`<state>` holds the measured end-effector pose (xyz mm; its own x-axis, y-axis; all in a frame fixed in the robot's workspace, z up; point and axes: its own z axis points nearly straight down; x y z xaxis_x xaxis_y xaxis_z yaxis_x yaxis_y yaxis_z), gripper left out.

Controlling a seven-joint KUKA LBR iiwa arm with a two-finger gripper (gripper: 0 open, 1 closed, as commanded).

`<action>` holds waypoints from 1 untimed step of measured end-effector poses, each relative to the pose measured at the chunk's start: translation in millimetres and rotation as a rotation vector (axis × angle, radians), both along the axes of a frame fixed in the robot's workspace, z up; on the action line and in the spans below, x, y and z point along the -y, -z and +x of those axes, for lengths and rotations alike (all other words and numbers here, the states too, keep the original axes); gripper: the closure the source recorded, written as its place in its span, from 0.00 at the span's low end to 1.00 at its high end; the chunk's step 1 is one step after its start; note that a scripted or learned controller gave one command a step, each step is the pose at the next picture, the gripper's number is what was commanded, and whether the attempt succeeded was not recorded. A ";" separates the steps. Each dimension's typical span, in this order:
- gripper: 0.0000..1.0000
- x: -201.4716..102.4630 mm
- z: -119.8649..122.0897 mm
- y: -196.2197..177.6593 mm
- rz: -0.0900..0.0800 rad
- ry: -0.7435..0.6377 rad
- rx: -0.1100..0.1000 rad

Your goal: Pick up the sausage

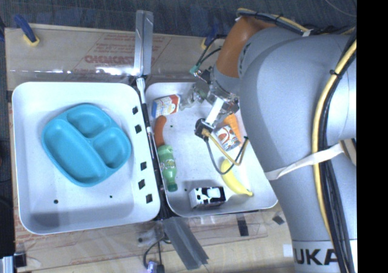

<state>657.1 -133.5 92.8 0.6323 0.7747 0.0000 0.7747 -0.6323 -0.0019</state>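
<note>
Left bin (pixel 36 205): I see one blue divided plate (pixel 86 143).
Right bin (pixel 188 165): sausage (pixel 159 130) at the left wall, between a white carton (pixel 165 106) and a green bottle (pixel 167 167); also an orange packet (pixel 230 136) and a banana (pixel 235 182).
Open room: bare bin floor to the right of the sausage.
Gripper (pixel 196 94): over the bin's far end; I cannot tell its state.
Surface (pixel 73 47): brown board.

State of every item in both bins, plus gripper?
Orange-brown sausage: flat in right white bin by its left wall, not gripped.
Green plastic bottle: on its side beside sausage.
Yellow banana: lying flat.
Black-and-white carton: at bin's near edge.
Orange packet: flat, partly under arm.
White red-labelled packet: lying at far end.
Blue divided plate: upright in left white bin.
Gripper: above right bin's far end, off sausage.
</note>
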 end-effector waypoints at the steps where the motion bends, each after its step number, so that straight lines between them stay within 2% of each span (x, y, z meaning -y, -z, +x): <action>1: 0.00 -44.8 -44.0 1.7 0.002 0.195 -0.005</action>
